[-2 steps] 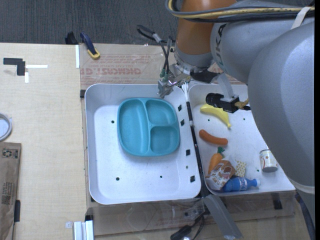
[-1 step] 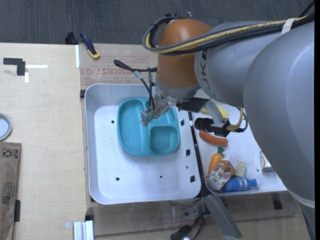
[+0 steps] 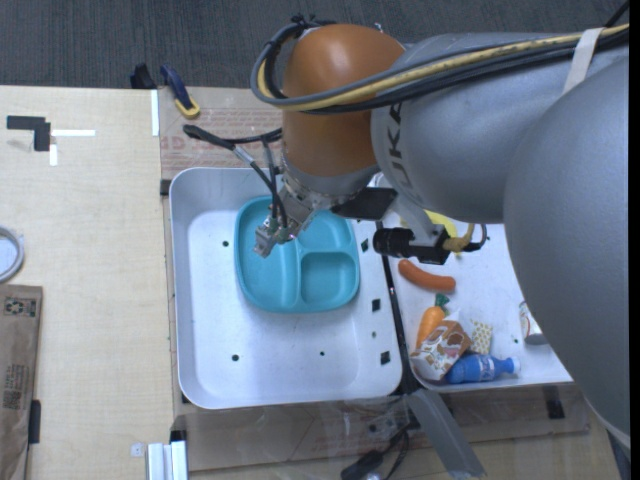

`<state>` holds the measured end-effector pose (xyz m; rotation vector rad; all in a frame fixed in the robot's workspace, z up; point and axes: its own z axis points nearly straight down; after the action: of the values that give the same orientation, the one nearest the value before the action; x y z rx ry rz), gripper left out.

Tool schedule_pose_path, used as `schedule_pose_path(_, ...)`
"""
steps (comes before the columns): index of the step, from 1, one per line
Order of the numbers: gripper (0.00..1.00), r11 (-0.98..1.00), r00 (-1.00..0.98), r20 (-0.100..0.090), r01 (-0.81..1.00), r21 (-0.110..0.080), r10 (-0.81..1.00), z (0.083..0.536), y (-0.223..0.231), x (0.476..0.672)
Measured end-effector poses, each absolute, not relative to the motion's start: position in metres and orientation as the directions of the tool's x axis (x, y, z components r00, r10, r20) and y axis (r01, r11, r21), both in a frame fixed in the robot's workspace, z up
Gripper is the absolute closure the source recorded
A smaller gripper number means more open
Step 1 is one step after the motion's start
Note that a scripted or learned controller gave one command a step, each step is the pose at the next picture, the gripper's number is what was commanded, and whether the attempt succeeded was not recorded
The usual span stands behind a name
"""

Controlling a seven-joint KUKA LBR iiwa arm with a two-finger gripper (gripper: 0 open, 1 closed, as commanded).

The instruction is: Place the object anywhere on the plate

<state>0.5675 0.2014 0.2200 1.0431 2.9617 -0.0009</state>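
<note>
Reaching in from the right of the frame, the big grey arm (image 3: 500, 118) with its orange band (image 3: 335, 98) hangs over the left bin (image 3: 200, 358), and its gripper (image 3: 268, 240) sits low above the blue plate (image 3: 325, 283) near the middle of the frame. That plate is a divided one, with a long section on its left side and smaller sections on the right, and it lies in the upper half of the left bin, a little toward the bin's right wall. The gripper tip is over the plate's long left section, close to its surface; I cannot make out from this angle whether it is spread or pressed together, nor whether anything is pinched in it. Over in the right bin (image 3: 500, 258), lower right of the frame, the loose objects lie in a cluster: an orange sausage-shaped piece (image 3: 428, 276) nearest the dividing wall, a toy carrot (image 3: 430, 323) just below it, a patterned packet (image 3: 442, 348) touching the carrot's lower end, and a small blue bottle (image 3: 478, 369) lying on its side along the bin's lower edge. All of them rest well apart from the plate. A yellow-and-black cable (image 3: 420, 68) runs along the top of the arm.
</note>
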Motion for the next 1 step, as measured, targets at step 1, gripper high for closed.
schedule_pose_path(1,1.00,0.940,-0.940,-0.001,0.340,-0.001,0.340,0.2359,0.2246,0.5333)
